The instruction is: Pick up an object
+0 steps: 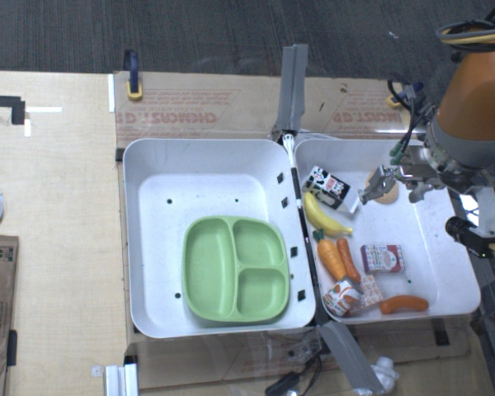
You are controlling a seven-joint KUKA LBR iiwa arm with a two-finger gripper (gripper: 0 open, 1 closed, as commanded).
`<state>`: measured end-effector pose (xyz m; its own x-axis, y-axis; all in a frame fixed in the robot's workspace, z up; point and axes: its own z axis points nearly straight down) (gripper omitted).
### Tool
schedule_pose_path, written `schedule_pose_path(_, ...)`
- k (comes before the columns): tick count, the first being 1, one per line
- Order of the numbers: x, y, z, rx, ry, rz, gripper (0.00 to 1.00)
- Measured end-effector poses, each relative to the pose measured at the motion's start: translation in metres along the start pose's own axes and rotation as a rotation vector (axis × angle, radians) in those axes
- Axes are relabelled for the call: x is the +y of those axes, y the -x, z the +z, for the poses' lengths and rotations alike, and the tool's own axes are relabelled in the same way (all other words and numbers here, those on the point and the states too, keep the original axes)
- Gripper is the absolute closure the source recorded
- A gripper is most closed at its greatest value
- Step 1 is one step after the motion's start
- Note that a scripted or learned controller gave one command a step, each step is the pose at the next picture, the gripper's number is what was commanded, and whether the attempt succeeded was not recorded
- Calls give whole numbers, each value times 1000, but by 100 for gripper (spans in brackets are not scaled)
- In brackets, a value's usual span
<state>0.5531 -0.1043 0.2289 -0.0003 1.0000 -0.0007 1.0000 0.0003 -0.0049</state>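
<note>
The right bin holds several toy foods. A yellow banana lies by its left wall, with a black-and-white carton just behind it. Two orange carrots lie in front of the banana. A red-and-white packet sits mid-bin, an orange sausage lies near the front wall, and a small printed wrapper is in the front left corner. My gripper hangs over the bin's back middle, right at a small tan object partly hidden beneath it.
The left bin holds a green divided plate. A grey post stands behind the divider between the bins. The arm's orange band and cables fill the right side above the bin.
</note>
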Motion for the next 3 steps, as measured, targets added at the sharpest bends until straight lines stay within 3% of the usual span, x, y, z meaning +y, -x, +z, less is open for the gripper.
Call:
schedule_pose_path(1,-36,16,134,0,12,60,0)
schedule_pose_path(2,-64,-4,132,-6,25,127,0)
schedule_pose_path(3,-71,60,133,-5,16,-159,0)
